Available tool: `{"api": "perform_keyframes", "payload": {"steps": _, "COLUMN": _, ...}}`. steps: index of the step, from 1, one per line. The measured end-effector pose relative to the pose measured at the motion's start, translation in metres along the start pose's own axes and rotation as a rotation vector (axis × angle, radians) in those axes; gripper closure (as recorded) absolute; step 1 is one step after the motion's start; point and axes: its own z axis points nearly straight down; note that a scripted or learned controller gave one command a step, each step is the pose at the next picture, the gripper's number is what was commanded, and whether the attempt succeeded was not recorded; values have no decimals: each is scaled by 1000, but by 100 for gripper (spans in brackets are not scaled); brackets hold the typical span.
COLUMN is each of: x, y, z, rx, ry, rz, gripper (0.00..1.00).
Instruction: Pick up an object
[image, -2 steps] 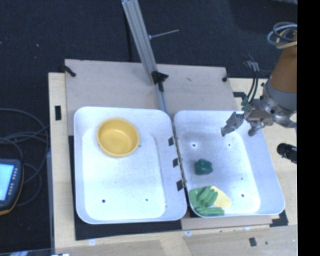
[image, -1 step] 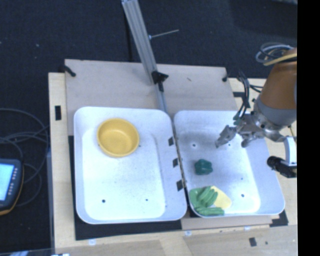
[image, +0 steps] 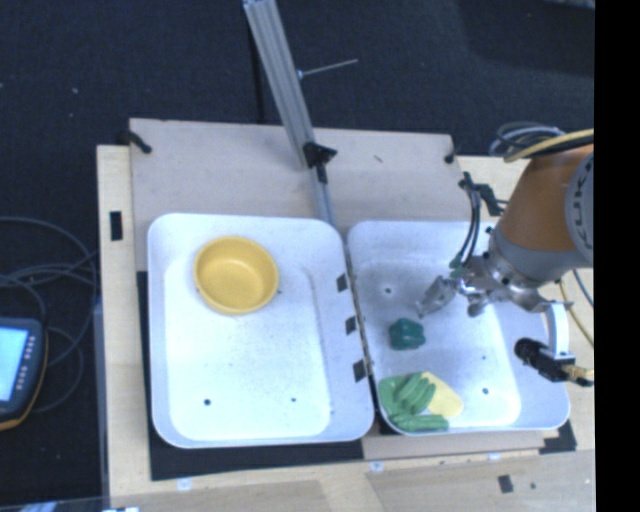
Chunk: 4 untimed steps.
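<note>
The gripper (image: 437, 297) is hanging over the right bin (image: 500, 405) — fingers slightly parted, gripping nothing — just above the dark green object (image: 406, 334), which is lying apart from the green-and-yellow pile (image: 420, 397)

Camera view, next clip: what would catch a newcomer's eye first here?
Probably the yellow bowl, sitting alone near the far left corner of the left bin. Next, the arm's orange band over the right bin, with the gripper poised just above a small dark green object. A green and yellow cluster lies at that bin's near edge.
</note>
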Motion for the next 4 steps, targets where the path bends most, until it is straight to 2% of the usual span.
{"api": "perform_keyframes", "payload": {"steps": 1, "x": 9, "y": -5, "z": 55, "rx": 0, "ry": 0, "rz": 0, "gripper": 0}}
{"api": "perform_keyframes", "payload": {"steps": 2, "x": 7, "y": -4, "z": 42, "rx": -6, "ry": 0, "rz": 1, "gripper": 100}}
{"api": "perform_keyframes", "payload": {"steps": 3, "x": 3, "y": -10, "z": -4, "rx": -9, "ry": -1, "rz": 1, "gripper": 100}}
{"api": "perform_keyframes", "payload": {"steps": 4, "x": 4, "y": 0, "z": -59, "rx": -9, "ry": -1, "rz": -1, "gripper": 100}}
